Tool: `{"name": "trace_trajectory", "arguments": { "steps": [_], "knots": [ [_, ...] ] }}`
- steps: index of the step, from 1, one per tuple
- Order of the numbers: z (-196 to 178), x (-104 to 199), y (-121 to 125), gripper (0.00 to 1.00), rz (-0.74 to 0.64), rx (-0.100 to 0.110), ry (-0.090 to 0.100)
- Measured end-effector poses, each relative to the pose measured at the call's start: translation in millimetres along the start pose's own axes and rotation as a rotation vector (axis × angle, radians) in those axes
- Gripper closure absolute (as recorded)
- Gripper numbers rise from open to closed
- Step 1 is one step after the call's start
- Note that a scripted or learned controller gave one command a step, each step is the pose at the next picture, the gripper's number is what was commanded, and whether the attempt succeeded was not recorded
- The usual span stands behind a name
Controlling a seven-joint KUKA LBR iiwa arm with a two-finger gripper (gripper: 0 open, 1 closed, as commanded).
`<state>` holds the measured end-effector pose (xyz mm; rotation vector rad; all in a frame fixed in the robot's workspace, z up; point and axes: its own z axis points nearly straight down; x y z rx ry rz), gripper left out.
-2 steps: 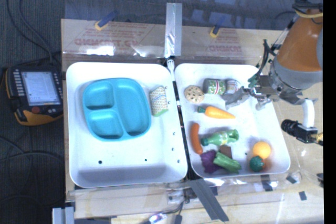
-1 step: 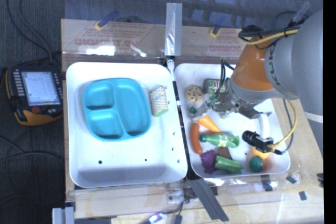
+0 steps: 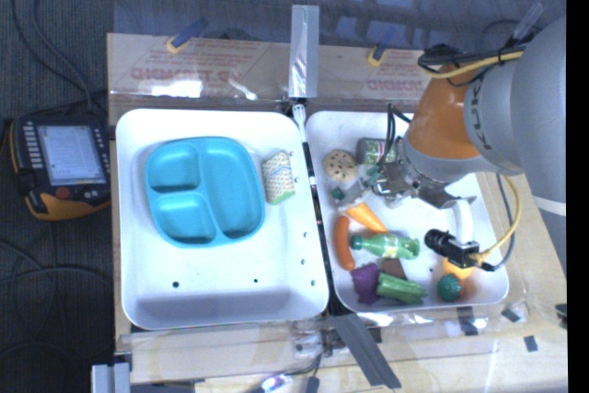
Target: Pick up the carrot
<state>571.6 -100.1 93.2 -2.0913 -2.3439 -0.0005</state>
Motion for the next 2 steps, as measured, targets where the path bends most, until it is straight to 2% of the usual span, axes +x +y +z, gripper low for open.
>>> {"name": "trace_trajectory", "arguments": {
  "steps": [1, 2],
  "knots": [
    [-9, 0, 0, 1.00, 0.000, 0.000, 0.000],
    [-90, 39, -22, 1.00, 0.052, 0.003, -0.001]
  ]
}}
